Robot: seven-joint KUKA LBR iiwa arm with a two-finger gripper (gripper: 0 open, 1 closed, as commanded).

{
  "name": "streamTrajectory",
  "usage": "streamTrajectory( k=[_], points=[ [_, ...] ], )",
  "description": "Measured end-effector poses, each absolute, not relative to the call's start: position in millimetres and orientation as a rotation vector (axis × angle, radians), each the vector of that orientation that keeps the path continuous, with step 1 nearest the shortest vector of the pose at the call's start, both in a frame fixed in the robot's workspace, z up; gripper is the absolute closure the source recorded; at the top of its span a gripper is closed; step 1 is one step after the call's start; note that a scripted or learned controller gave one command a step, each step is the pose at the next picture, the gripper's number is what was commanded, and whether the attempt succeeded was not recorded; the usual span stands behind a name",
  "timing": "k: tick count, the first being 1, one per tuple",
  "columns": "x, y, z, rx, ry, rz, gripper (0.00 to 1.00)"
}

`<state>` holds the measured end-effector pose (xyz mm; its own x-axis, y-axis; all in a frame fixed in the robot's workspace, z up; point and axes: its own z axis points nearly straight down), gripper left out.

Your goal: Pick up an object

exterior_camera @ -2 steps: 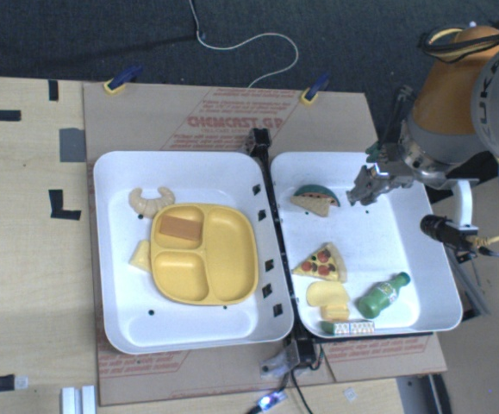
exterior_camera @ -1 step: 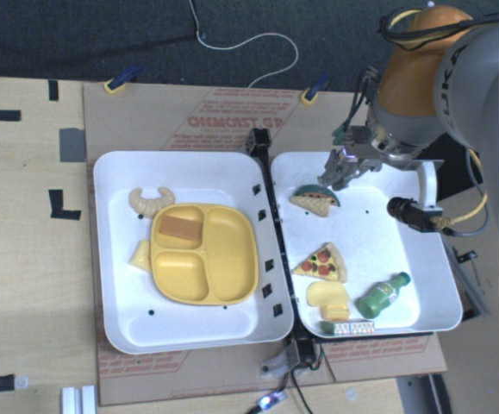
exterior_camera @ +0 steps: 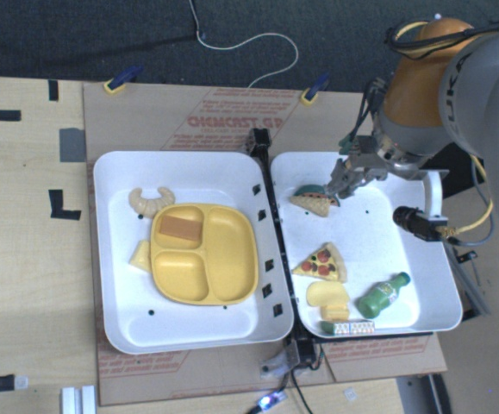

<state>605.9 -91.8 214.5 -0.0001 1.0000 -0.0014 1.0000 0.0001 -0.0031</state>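
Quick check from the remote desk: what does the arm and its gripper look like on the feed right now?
The arm is grey, rounded and bulky, with a broad orange band above the wrist. Thin yellow and dark cables loop around that band and trail down its side. The gripper is a small dark grey metal assembly. A white bracket carrying a black cylindrical piece juts out beside it.

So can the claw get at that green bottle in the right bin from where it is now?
Probably yes. The green bottle lies on its side near the right bin's front corner, open from above; the claw hovers farther back, by a taco-like toy.
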Motion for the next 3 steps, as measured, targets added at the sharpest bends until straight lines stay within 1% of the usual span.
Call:
streamTrajectory(
  k=[1,2,3],
  points=[
    [612.7,-82,219,-2.219,-2.223,0.001,1.0],
    [609.7,-82,229,-2.219,-2.223,0.0,1.0],
    [615.2,-83,218,-2.219,-2.223,0.004,1.0]
  ],
)
